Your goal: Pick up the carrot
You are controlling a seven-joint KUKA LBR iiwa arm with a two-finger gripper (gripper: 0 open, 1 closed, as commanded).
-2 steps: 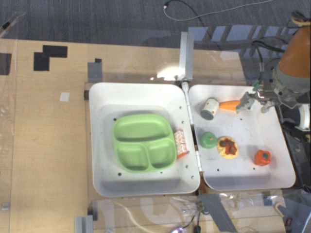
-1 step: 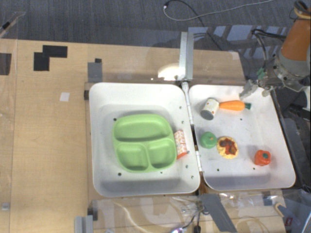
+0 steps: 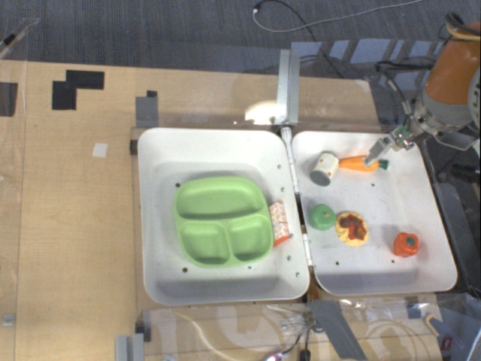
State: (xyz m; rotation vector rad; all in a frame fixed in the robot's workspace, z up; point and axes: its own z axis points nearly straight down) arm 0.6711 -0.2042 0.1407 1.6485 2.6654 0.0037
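Far left of gripper: green divided plate in left bin, idle clutter. Closer left: small cup tipped over, touching carrot. Gripper sits at carrot's leafy end for a grasp; whether it grips, cannot tell.

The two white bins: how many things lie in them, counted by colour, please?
Green: 2, the divided plate and the small round piece
Orange or red: 2, the carrot and the tomato
Grey: 1, the cup
Mixed colours: 2, the pizza and the packet
Total: 7
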